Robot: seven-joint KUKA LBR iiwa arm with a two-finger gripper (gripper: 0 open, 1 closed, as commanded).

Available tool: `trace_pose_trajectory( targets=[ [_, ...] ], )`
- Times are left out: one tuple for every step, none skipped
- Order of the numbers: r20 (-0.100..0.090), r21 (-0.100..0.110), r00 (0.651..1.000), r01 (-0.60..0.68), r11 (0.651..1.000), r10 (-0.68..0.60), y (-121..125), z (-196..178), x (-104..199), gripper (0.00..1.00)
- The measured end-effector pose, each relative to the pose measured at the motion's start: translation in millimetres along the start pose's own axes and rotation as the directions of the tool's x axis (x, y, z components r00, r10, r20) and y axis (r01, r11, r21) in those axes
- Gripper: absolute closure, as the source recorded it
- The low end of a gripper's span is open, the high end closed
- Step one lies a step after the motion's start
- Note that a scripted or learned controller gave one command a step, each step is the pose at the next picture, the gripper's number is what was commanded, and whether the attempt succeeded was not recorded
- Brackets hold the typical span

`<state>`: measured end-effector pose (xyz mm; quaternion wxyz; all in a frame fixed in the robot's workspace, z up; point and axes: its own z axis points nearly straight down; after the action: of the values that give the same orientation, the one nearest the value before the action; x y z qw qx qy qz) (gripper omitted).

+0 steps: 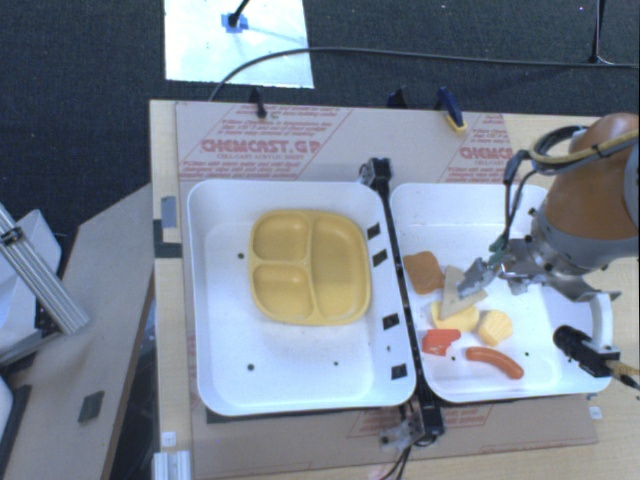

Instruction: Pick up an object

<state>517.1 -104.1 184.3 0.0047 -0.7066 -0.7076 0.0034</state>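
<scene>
While the grey arm w/ orange band (590, 193) reaches in from the right, its wrist is bent down and leftward over the right-hand shallow white bin (530, 203), ending in the claw (478, 278) low above the bin floor.

Claw state: cannot tell whether wide or narrow; a pale grey-cream wedge-shaped piece (463, 290) sits right at its tip, touching or nearly so, grip not confirmed.

Right bin contents, all clustered at left-centre:
- brown flat toast-like slab (424, 271), just beside the divider, left of wedge.
- yellow flat cheese-like piece (455, 317), under/below the wedge.
- pale yellow ridged round item (494, 326), just right of that.
- small red-orange chunk (440, 341), near front.
- orange-red sausage-shaped item (494, 362), lying aslant, nearest front wall.

Left-hand shallow white bin (225, 368): one yellow plastic compartment plate (308, 266), three sections, approx. centred.

Both bins rest on a clear sheet w/ red lettering (300, 138) over the tan worktop (110, 268).
</scene>
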Motion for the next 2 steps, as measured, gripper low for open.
trace_pose_trajectory(
  targets=[
    [0.002, -0.012, 1.000, 0.002, 1.000, -0.002, 3, -6, 0, 0.00],
    [0.001, -0.008, 1.000, -0.001, 1.000, 0.001, 9, 47, -8, 0.00]
  ],
)
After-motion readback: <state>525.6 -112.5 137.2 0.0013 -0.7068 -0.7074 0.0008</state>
